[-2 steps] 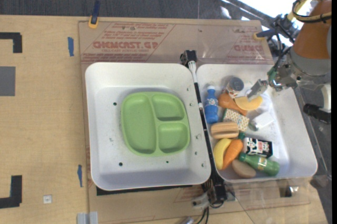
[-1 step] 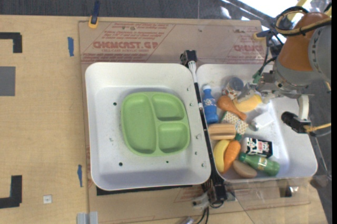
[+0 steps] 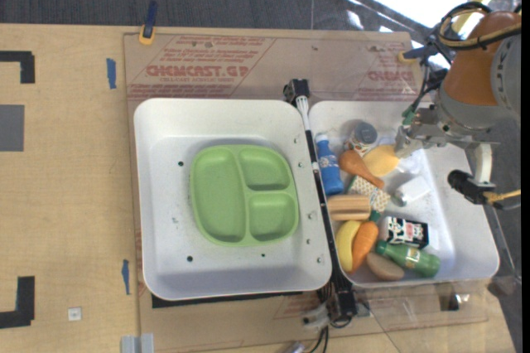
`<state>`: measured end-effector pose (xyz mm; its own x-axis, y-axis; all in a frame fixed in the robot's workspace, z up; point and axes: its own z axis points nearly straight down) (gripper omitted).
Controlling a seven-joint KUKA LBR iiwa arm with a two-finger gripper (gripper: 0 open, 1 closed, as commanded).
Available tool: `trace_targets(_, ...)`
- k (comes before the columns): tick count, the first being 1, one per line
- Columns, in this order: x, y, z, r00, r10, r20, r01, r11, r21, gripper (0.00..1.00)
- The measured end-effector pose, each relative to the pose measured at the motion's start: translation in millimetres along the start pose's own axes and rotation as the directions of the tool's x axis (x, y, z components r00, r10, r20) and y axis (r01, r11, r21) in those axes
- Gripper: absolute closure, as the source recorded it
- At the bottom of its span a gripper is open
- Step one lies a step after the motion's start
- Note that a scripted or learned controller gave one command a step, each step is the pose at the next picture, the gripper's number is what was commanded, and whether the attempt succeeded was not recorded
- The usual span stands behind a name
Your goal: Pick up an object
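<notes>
Toy foods crowd the right white plastic bin (image 3: 472, 260).
Pincer (image 3: 407, 136) hovers above yellow lemon (image 3: 379, 158), upper right; grip state unclear.

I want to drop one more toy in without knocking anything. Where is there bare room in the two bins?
The left bin has bare floor all around the green divided plate, widest at its left. The right bin is crowded: carrot, green bottle and other toys fill its left and middle, leaving a bare strip along the right wall.

Lime-green tray (image 3: 244, 195) in a white bin (image 3: 157, 177); orange carrot (image 3: 361, 167), yellow banana (image 3: 346, 242), dark-green bottle (image 3: 410, 258), blue tube (image 3: 326, 164) alongside.
</notes>
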<state>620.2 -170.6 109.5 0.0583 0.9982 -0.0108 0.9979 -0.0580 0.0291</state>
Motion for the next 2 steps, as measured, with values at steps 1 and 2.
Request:
trace_targets(1, 76.8, -59.7, 15.4, 0.999, -0.045, -0.011, 0.045, 0.999, 0.016, 1.00)
trace_targets(2, 182.6, -52.4, -84.0, 0.999, -0.040, -0.018, 0.041, 0.999, 0.018, 1.00)
